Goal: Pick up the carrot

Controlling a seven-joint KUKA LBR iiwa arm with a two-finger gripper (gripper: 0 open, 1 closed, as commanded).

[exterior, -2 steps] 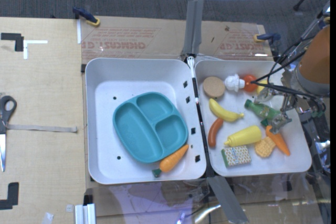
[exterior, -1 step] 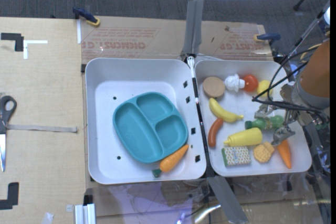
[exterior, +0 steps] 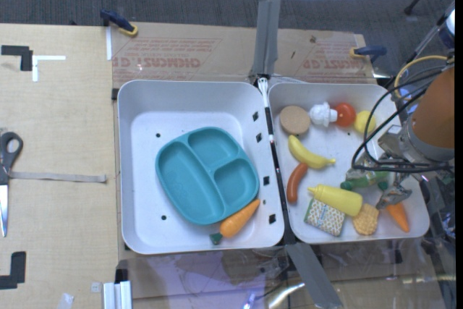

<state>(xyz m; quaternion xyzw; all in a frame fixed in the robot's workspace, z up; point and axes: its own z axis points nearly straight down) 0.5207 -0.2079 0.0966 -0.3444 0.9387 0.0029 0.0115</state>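
Near edge first: carrot (exterior: 239, 220) lies in the left bin (exterior: 130, 177), against its near wall, orange tip touching the near-right corner of the teal divided plate (exterior: 206, 174), green stub end pointing toward the bin's near edge. Plate sits tilted across the bin's middle, its three compartments bare.

Right bin (exterior: 329, 237), near side: a waffle-textured cracker (exterior: 324, 217), a round waffle cookie (exterior: 366, 219) just beside it, and a second small carrot (exterior: 398, 216) at the right wall. A yellow squeeze bottle (exterior: 336, 198) lies on its side above the cracker, touching it.

Gripper (exterior: 394, 193) hangs low in the right bin's right side, just above that second small carrot and next to the cookie. Fingers: cannot tell whether they are released or clenched, too much cable and bracket clutter around them. Nothing visibly between them. A green item (exterior: 362, 183) sits just left of the gripper, shape unclear.

Mid bin: red sausage (exterior: 294, 182) near the divider wall, banana (exterior: 307, 154) above it.

Far side: brown round patty (exterior: 294, 120), white figure (exterior: 321, 113) touching a red ball (exterior: 345, 114), yellow piece (exterior: 362, 121) by the cables.

Arm's orange band (exterior: 438, 112) at right edge, over the bin's right wall.

Left on the table (exterior: 58, 155): scissors (exterior: 7, 155). Cardboard sheet (exterior: 188, 54) behind the bins, held by clamps.
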